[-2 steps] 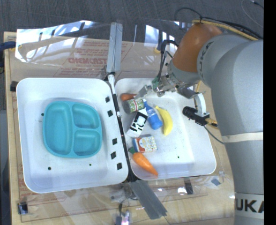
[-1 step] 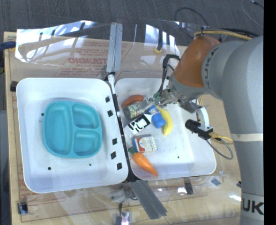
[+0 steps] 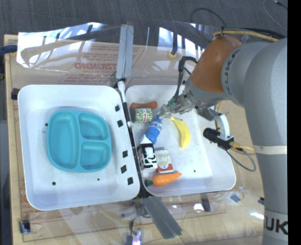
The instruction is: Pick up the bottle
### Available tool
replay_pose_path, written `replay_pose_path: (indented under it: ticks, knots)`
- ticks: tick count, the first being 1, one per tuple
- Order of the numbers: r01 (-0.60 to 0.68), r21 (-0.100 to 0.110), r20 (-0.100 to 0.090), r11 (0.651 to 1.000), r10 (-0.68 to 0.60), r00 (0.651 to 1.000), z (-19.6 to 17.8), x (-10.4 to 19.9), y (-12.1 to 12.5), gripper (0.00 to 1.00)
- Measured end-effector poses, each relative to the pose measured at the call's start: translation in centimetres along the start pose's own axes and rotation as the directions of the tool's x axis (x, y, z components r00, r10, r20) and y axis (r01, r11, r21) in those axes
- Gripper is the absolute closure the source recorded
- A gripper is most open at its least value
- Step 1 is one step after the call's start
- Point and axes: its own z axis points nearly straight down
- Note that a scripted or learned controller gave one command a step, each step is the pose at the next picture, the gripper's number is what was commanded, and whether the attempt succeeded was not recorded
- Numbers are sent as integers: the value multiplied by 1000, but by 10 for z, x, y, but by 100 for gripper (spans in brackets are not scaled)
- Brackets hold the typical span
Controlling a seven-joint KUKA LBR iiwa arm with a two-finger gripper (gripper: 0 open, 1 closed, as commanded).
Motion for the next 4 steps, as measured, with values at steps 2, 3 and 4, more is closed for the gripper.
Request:
replay_pose_path:
  ticks: [2, 3, 4]
  knots:
    - [-68, 48, -22, 997, 69, 997, 34, 42, -22, 0]
    - [-65, 49, -20, 997, 66, 998, 25, 40, -22, 100]
    - [-259, 49, -11, 965, 260, 965, -75, 21, -23, 100]
